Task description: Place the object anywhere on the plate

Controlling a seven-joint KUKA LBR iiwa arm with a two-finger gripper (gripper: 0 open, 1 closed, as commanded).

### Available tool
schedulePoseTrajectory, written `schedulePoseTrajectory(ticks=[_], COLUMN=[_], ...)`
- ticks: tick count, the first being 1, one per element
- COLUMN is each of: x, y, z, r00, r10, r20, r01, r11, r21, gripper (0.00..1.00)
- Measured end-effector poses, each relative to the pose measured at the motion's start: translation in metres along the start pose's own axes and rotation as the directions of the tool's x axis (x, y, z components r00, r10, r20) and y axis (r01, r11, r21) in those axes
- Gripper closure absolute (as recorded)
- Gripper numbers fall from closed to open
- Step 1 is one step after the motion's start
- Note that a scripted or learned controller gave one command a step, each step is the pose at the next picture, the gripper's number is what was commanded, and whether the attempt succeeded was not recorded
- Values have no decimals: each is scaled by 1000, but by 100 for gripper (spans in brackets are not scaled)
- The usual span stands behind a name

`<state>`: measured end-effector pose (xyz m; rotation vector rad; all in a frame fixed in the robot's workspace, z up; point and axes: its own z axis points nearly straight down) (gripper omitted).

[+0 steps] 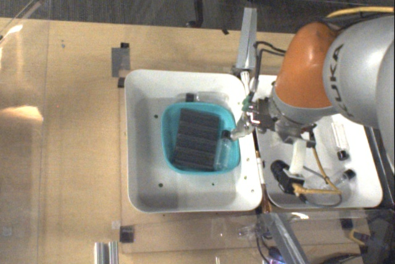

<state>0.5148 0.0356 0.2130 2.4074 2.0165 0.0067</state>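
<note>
At the far left, the wooden table point(62, 152) is bare apart from small black brackets near the bin corners. Next comes the left white bin point(139, 189), and inside it sits a teal plate point(168, 133), squarish with rounded corners and a raised rim. On the plate lies the object point(197, 139), a dark grey, ribbed rectangular block with several parallel ridges running across it; it is laid slightly askew, and it covers most of the plate's floor, its lower right corner close to the rim. Its surface looks matte and a little soft, like foam or rubber, though that is only a guess.

Just right of the plate, at its right rim, is the claw point(229, 133), reaching in over the wall between the bins. It is small and partly hidden by the wrist, so I cannot tell whether it is spread or pressed together, nor whether it touches the block. Further right, the grey arm with its orange band point(302, 71) hangs over the right white bin point(370, 195), where cables and small parts lie.

Judging by how things lie, the placing looks essentially done: the block rests on the plate. What seems left is for the claw to be clear of it and to draw away.
</note>
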Motion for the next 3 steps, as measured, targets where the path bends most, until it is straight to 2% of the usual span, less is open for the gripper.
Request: schedulePoseTrajectory(ticks=[1,2,3], x=[-12,-17,50], y=[4,-23,-36], z=[-13,-67,-29], r00=[997,989,984], r10=[73,147,178], r20=[1,0,1], r01=[-73,-147,-178], r11=[997,989,984], r21=[-2,-4,1], gripper=[0,0,0])
